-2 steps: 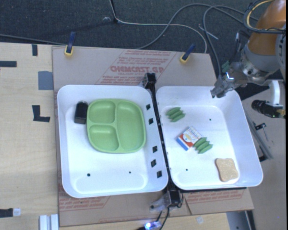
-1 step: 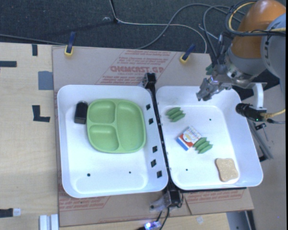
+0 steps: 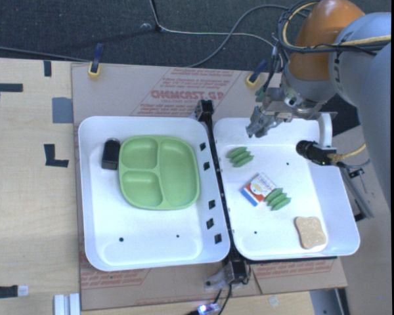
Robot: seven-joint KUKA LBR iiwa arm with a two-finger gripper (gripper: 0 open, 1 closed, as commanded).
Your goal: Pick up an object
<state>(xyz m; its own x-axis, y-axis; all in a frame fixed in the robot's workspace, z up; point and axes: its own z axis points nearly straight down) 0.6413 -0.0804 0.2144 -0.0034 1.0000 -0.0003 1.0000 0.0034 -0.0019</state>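
Note:
In the right bin (image 3: 328, 205) lie a green pea pod (image 3: 240, 156), a small red, white and blue packet (image 3: 257, 189), a second green pod (image 3: 277, 199) touching that packet, and a tan slice of bread (image 3: 310, 232). My gripper (image 3: 258, 127) hangs over the bin's far left part, above and to the right of the first pod, its dark fingers pointing down with nothing between them. The left bin (image 3: 95, 235) holds a green divided plate (image 3: 159, 172) and a small black block (image 3: 110, 154) next to the plate's left rim.
A black divider with clips (image 3: 213, 195) runs between the two bins. A black cylindrical fitting (image 3: 310, 151) pokes over the right bin's far right side. Cables (image 3: 184, 28) cross the dark floor behind the bench.

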